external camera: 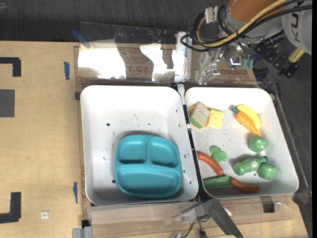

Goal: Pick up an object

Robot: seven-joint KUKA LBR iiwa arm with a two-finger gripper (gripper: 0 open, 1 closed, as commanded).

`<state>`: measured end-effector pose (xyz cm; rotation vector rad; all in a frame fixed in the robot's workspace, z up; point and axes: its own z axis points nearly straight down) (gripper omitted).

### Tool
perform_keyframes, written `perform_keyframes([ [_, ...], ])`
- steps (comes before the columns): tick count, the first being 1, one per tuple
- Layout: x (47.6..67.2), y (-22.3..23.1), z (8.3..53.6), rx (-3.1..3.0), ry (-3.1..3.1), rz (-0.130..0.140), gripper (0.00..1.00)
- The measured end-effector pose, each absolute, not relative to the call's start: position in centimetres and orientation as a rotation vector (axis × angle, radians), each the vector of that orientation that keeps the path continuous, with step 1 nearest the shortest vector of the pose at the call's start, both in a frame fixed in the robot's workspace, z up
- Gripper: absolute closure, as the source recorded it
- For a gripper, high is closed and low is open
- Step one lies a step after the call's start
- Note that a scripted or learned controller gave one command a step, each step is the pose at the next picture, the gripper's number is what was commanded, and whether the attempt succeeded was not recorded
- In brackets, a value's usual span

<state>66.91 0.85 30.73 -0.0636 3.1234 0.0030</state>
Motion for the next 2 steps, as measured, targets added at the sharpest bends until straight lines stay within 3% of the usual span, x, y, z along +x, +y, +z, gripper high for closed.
perform_keyframes([
  [1,66.8,3.5,35.3,0.004,3.127,0.004,1.00],
  [2,66.2,7.5,27.2,-0.155,3.138,0.003,1.00],
])
